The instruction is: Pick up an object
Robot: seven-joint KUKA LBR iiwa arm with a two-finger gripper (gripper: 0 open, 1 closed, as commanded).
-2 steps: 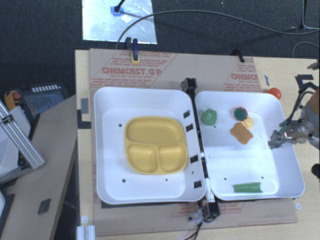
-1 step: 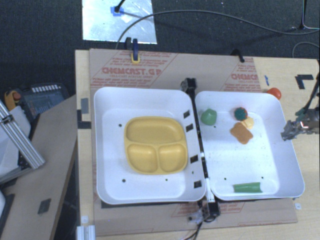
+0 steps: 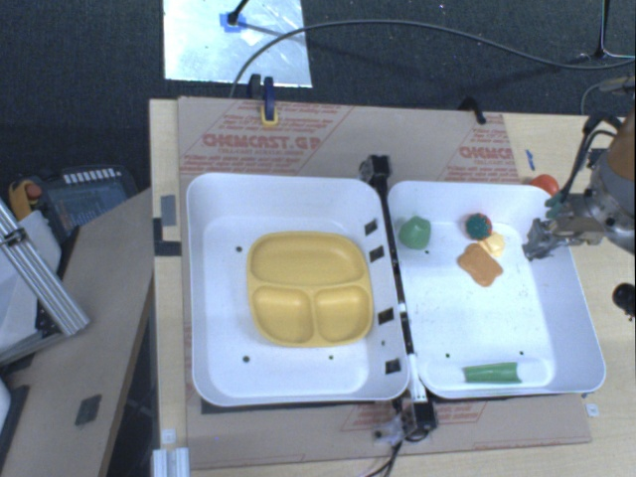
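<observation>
Hovering at the right bin's [image 3: 556,296] right rim, gripper [image 3: 538,243] state impossible to tell, with the orange block [image 3: 480,264] lying just left, slightly nearer.

Left bin [image 3: 214,266]: mostly taken by yellow tray [image 3: 304,288] at centre; bare strips along all four walls, widest at left and far side.
Right bin [image 3: 571,311]: big open patch mid-floor and toward near-left corner.
Far end, right bin: crowded — green ball [image 3: 414,232], teal-red ball [image 3: 479,226], orange piece [image 3: 480,264] close together; narrow gaps betw. them.
Near wall, right bin: green block [image 3: 491,372] lying along it; tight vs. wall, open on far side.
Right rim: gripper [image 3: 542,238] over it, blocks approach there.
Divider betw. bins: black clips [image 3: 379,256] along it.
</observation>
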